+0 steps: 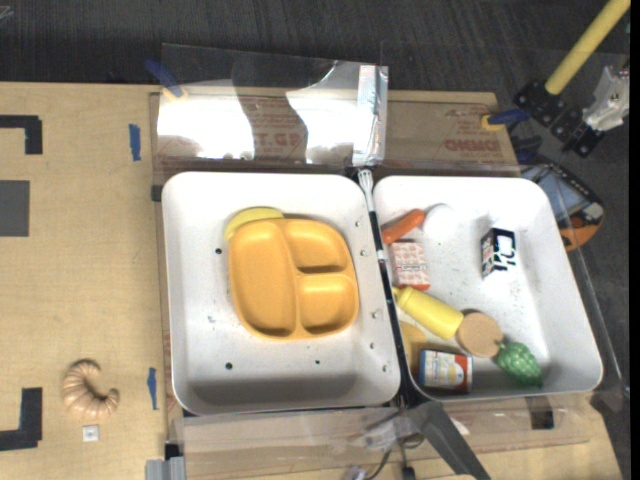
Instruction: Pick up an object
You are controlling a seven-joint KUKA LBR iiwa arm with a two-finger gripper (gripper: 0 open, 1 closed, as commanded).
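The left bin (190,203) holds an orange-yellow compartment tray (295,273), with a yellow piece (255,215) peeking out behind its far edge. In the right bin (565,298), an orange carrot (403,224) lies at the far left beside a white object (437,215). A red and white packet (409,264) sits below the carrot. A black box with white print (497,251) stands apart toward the right. A yellow bottle (430,310), a tan round piece (480,333), a green item (518,361) and a small can (444,369) crowd the near side.
A toy croissant (90,388) lies on the bench at the lower left, outside the bins. Clear plastic sheeting (300,108) stands behind the left bin. A yellow pole with a black clamp (580,53) is at the upper right.
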